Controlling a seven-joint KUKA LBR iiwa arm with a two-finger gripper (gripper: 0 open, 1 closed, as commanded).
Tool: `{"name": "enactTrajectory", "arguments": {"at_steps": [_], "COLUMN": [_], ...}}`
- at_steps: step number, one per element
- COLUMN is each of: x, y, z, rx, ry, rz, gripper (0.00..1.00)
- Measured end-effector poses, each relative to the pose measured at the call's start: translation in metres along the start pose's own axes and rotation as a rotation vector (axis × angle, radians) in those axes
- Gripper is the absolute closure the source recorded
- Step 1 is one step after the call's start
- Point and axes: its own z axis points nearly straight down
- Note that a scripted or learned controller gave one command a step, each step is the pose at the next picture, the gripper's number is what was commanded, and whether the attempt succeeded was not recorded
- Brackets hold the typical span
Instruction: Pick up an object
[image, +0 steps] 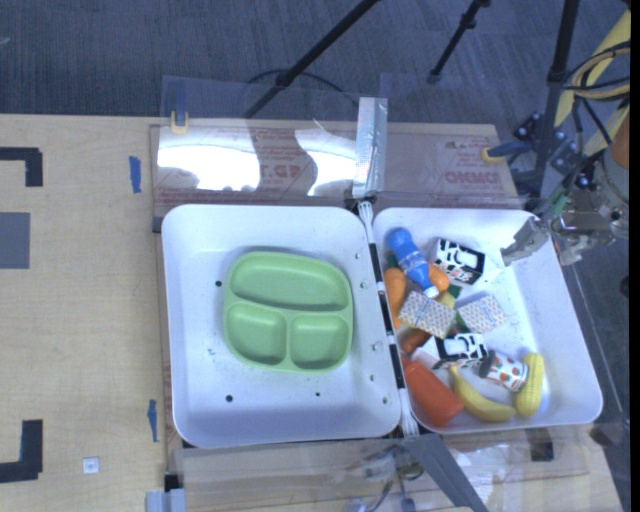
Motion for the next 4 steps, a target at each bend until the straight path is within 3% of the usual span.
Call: {"name": "enactTrajectory", "arguments": {"at_steps": [1, 2, 3, 4], "x": [0.041, 0.059, 0.031, 0.061], "y": [0.022, 0.055, 0.062, 0.019], "z": [-0.027, 0.117, 0.149, 0.179], "rx": [-0.004, 0.0, -0.027, -0.007], "ry": [-0.002, 0.0, -0.005, -0.004], "rz": [0.06, 0.056, 0.11, -0.031], "gripper": [0.0, 0.0, 0.0, 0.0]}}
